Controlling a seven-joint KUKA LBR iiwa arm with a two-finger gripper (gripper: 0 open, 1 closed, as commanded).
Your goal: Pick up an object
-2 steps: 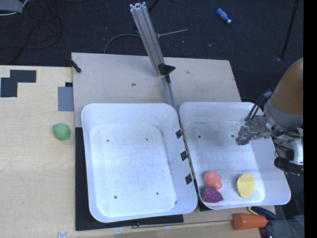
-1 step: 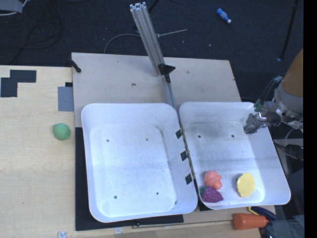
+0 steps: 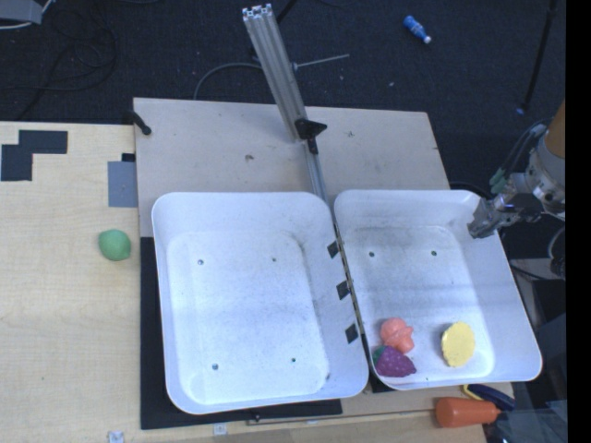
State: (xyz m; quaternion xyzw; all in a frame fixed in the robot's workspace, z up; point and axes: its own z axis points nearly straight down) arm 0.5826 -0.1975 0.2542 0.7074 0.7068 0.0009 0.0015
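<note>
In the right bin (image 3: 489, 275), near its front edge, lie three small objects: an orange-pink lump (image 3: 396, 332), a purple grape-like piece (image 3: 396, 364) just in front of it, and a yellow round piece (image 3: 458, 343) to their right. My gripper (image 3: 484, 223) hangs at the bin's far right rim, well behind and to the right of these objects. Nothing shows between its fingers.
The left bin (image 3: 175, 238) sits beside the right one, joined by a black-clipped divider (image 3: 340, 275). A green ball (image 3: 114, 245) rests on the wooden bench to the left. An orange object (image 3: 466, 412) lies in front of the right bin. A metal rail (image 3: 282, 72) stands behind.
</note>
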